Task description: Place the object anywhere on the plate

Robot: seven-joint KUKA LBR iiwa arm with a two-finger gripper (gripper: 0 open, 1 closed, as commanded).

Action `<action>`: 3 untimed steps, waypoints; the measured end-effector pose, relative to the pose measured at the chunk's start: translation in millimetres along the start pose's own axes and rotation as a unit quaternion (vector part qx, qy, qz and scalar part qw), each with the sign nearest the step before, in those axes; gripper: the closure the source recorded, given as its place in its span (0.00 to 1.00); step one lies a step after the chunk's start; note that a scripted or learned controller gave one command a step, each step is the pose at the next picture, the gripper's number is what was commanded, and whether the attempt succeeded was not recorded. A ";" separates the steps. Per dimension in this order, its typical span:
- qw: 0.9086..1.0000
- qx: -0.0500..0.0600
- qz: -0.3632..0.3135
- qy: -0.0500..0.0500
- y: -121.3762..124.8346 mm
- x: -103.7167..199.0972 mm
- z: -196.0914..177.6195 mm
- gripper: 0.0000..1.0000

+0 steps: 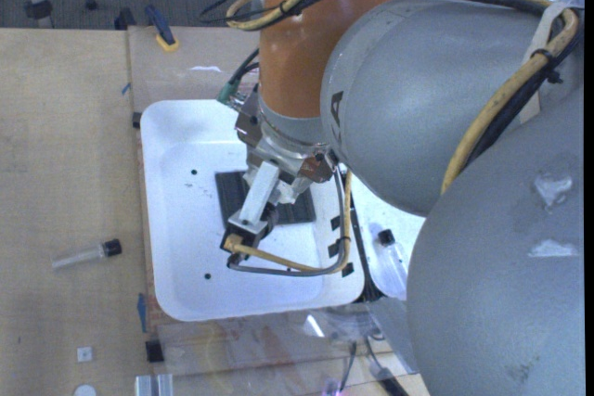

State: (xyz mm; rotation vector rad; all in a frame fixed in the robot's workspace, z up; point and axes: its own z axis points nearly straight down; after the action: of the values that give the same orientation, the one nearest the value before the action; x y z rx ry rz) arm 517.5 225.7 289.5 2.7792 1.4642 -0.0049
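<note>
Item 1, slab [230, 190]: I am reading a dark, flat, ribbed rectangle, lying flat near the middle of the left bin [176, 227], its midsection hidden under the arm [418, 88]. I am taking it for the plate, though I am not sure.
Item 2, piece [383, 237]: I am seeing a small black thing lying in the right bin [397, 274], near its left wall, too small to tell its shape.
</note>
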 end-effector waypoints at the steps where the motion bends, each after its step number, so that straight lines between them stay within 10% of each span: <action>1: 0.998 0.001 0.062 -0.001 -32.1 -22.9 174.2 1.00; 2: 0.996 0.000 -0.089 0.000 -31.5 -22.4 38.2 1.00; 3: 0.999 0.001 0.050 0.000 -31.5 -22.8 197.0 1.00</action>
State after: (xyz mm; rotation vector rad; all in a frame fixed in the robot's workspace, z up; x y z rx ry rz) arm 478.2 224.3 92.6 2.8513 1.3233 -0.0070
